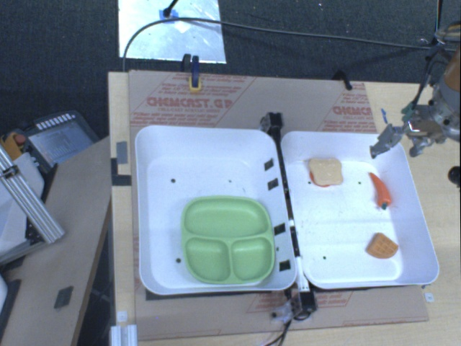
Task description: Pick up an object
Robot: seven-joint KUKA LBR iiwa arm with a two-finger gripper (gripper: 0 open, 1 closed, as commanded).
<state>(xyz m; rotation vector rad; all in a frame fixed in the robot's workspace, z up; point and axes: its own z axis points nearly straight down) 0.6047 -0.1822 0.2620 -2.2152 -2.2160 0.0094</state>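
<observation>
Hovering above the right bin's (pixel 425 254) far right corner, the hand (pixel 400 143) spreads its fingers wide, holding nothing.

A pale wooden worktop (pixel 121 215) carries a brown cardboard sheet (pixel 238 96) printed with red lettering, held at its far edge by a yellow and black clamp (pixel 193 74). Two shallow white bins sit side by side and touching on the cardboard: the left bin (pixel 158 157) and the right bin (pixel 418 254). Black clips (pixel 272 121) sit along the seam where the bins meet, and a tangle of wires (pixel 292 312) lies at the near end of that seam.
</observation>
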